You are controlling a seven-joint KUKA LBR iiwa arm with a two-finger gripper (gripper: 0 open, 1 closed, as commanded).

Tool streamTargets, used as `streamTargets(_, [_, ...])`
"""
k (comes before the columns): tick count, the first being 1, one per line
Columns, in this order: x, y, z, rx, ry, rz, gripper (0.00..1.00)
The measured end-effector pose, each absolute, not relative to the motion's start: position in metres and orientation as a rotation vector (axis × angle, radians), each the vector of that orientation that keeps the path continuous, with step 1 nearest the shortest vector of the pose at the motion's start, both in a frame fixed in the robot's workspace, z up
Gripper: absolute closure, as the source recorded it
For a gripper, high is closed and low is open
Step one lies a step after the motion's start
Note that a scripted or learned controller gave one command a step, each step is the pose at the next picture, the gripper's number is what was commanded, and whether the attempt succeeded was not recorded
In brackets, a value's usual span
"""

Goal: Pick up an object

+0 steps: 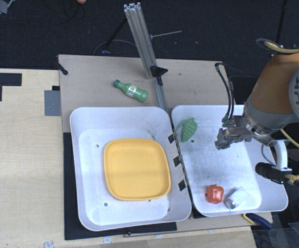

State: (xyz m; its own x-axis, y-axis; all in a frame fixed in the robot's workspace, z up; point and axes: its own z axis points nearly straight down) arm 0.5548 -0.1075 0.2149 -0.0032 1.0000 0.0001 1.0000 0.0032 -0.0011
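The gripper [225, 140] is small and dark against the white floor of the right bin [242, 161], and whether it is spread or closed I cannot tell from this slanted view; nothing is visibly in its grasp. The arm [273, 94] comes in from the right, its orange band big and partly cut off by the frame edge, the grey wrist below it angled down and leftward so the gripper hangs over the middle of the right bin. A black cable loops up beside the wrist. In that same bin, a green knobbly object [189, 129] lies near the upper left corner, just beside the divider, left of the gripper and apart from it. Down at the near edge sits a red object [214, 194], and just to its right a pale, greyish thing [233, 200] that is hard to make out against the white. Over in the left bin [87, 138], a yellow square plate [137, 168] lies flat in the centre. Behind the 2 bins, a green bottle [131, 90] lies on its side on the counter [191, 81], with a metal rail [144, 37] slanting up past it.
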Motion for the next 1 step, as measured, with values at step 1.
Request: streamTargets(1, [0.5649, -0.0673, 0.2164, -2.218, -2.224, 0.0, 1.0])
